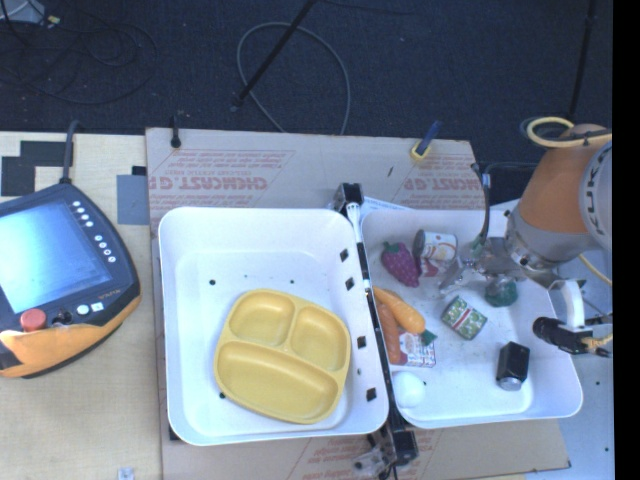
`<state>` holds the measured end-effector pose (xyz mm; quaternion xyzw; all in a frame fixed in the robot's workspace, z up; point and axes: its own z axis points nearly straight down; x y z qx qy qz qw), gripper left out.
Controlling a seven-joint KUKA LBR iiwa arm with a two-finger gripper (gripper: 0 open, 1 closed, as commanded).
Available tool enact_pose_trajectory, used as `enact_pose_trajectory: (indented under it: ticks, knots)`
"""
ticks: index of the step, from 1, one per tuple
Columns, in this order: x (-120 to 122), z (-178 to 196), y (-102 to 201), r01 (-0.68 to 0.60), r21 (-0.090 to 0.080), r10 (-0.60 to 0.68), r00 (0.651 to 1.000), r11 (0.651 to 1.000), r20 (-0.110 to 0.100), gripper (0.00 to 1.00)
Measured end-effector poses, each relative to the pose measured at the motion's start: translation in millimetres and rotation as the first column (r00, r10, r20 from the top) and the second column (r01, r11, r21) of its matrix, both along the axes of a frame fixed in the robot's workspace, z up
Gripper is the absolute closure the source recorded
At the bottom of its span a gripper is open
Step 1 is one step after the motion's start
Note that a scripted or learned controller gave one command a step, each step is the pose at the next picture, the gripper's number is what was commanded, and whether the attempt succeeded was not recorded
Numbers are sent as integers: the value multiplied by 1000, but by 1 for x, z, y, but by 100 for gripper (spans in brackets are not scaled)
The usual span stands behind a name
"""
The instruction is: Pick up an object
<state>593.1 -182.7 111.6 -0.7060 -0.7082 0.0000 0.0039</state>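
The right bin (545, 403) holds several small items. These include purple grapes (400, 264), a small white and red can (435, 249), an orange carrot (400, 311), a green and white packet (464, 317), a black block (513, 364), a white egg (409, 386) and a flat red and white card (412, 349). My gripper (478, 265) hangs low over the bin's back middle, between the can and a teal object (501, 291) that sits just under the wrist. Nothing is visibly lifted.
The left bin (190, 268) holds a yellow divided plate (283, 353). A black clip rail (365, 298) joins the two bins. A teach pendant (55, 268) lies at the far left of the bench. Cables run across the dark floor behind.
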Motion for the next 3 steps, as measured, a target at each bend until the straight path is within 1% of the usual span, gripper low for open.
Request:
enact_pose_trajectory:
  ticks: [1,2,3]
  knots:
    - [-35,-26,11,4,-3,-4,1000,1000,6,0]
    - [38,-26,47,-1,-4,1,1000,1000,0,0]
    - [-10,-25,34,5,-4,-5,1000,1000,5,0]
